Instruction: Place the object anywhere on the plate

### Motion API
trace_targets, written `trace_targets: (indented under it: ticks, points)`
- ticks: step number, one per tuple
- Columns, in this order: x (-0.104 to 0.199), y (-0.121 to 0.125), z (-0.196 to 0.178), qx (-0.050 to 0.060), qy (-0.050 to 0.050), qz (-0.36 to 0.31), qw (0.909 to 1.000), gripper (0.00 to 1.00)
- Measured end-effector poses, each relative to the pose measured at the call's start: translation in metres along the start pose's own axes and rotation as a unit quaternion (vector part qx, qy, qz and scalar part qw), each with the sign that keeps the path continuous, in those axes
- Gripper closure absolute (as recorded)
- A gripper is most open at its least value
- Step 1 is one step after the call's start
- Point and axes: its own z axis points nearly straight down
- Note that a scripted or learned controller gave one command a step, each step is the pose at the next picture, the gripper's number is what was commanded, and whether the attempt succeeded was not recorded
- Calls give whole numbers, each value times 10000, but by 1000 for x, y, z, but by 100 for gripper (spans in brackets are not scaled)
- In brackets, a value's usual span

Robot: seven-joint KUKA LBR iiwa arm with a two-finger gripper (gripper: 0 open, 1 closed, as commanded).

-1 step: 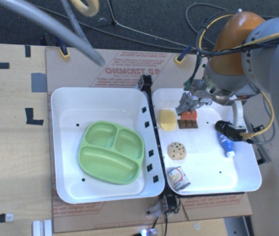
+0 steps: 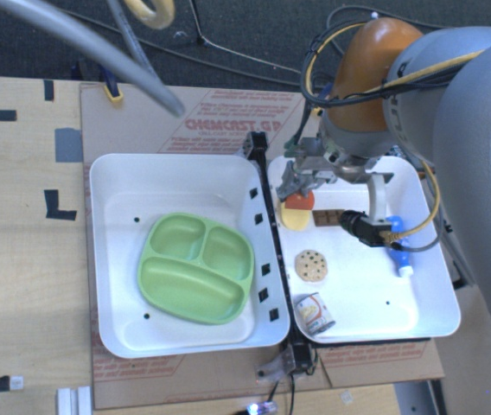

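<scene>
Two white bins sit side by side on the counter (image 2: 21, 258); the left bin (image 2: 107, 232) holds a green divided plate (image 2: 197, 267). The arm (image 2: 453, 102) hangs over the right bin (image 2: 427, 309), its jaws (image 2: 299, 185) low at that bin's left wall, whether open or closed I cannot tell. Just below them lies a red-and-yellow toy piece (image 2: 296, 211). Further down that bin lie a cookie (image 2: 311, 265), then a small packet (image 2: 314, 313).

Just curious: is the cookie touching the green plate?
Apart. The camera view shows the cookie in the right bin and the green plate in the left bin, with the bin walls between them.
</scene>
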Motion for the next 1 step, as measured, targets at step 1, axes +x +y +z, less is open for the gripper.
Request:
trace_targets:
  ticks: [1]
  points:
    - [50,21,7,0,1,1,10000,100]
